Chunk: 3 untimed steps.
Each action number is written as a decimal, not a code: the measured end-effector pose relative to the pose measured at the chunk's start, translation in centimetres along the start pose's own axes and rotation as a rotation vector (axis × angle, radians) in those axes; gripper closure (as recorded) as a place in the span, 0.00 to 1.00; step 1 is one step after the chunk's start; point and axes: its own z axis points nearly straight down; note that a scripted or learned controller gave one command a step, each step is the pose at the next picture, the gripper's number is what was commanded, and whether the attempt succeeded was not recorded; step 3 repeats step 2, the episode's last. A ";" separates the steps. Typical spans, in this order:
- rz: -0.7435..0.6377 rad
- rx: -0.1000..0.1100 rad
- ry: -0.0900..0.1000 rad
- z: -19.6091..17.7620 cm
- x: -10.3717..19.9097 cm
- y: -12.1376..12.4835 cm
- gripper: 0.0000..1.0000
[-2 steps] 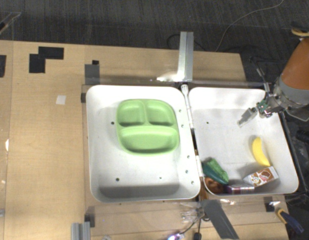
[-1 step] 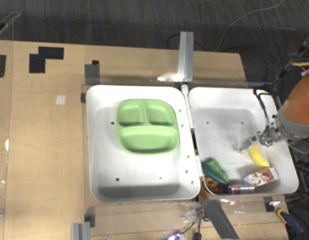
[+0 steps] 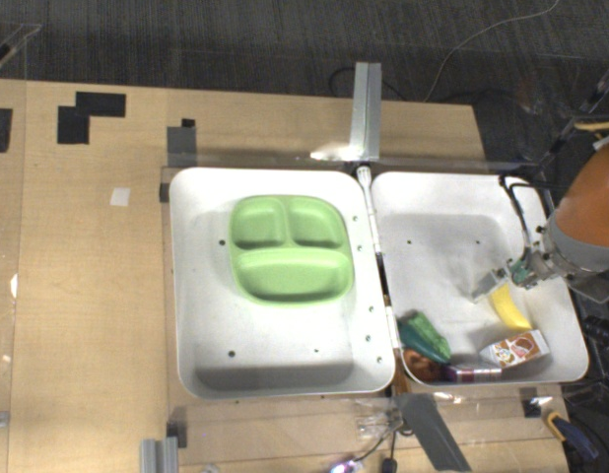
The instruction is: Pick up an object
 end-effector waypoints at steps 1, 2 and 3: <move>-0.001 -0.007 0.000 -1.2 0.1 0.4 1.00; 0.132 0.006 0.004 -11.1 3.2 4.8 1.00; 0.132 0.006 0.004 -11.1 3.2 4.8 1.00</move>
